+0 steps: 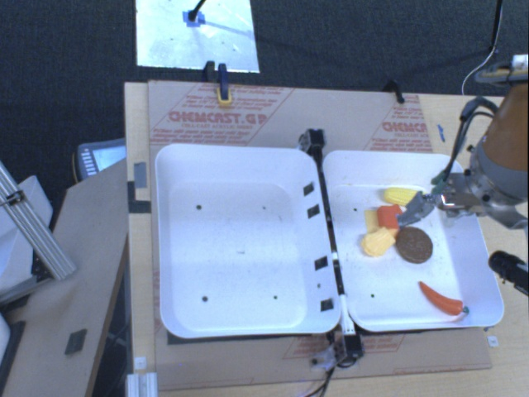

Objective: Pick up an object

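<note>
The orange blocky plastic toy [388, 217] sits in the right-hand shallow white plastic bin [364, 308], in a tight cluster with a pale yellow lumpy toy [378, 242] touching its lower side, a round brown disc-shaped toy [414, 245] just beside it and a yellow corn-like toy [402, 195] just above. A red chilli-shaped toy with a green stem [441, 299] lies well apart, near the bin's lower right corner. The grey two-finger gripper [415, 209] reaches in from the right, its tip low over the cluster, just beside the orange piece and the brown disc; whether the fingers are apart or together I cannot tell, and nothing is seen between them. Its low slant toward the cluster suggests a grasp attempt on the orange toy or its neighbours. The crowding could make a clean pinch hard.

The left-hand shallow white plastic bin [178, 304] sits alongside, joined by black clips. Both bins rest on a brown-paper-covered sheet [273, 114] on the table, printed in red "CHEMCAST GP", repeated at the right, partly cut off
</note>
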Robot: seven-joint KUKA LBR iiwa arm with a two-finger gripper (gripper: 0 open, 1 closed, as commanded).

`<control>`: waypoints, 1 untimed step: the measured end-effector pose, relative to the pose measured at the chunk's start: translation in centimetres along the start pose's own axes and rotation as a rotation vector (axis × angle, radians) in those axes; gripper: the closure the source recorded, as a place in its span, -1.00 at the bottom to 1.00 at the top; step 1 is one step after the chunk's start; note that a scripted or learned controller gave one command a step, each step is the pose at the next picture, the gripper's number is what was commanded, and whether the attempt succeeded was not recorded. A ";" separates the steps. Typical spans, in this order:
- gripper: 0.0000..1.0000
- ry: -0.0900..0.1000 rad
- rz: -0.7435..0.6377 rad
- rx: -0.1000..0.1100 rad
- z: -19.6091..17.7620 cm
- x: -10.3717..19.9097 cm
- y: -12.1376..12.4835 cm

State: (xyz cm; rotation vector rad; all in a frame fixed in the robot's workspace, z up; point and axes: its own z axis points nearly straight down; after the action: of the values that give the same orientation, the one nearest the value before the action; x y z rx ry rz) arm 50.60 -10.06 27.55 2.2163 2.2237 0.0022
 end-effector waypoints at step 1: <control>-1.00 0.003 0.001 0.013 15.4 0.3 2.3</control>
State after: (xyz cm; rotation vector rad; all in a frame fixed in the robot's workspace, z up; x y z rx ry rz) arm 52.94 -9.80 12.18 2.2249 2.2304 -0.0089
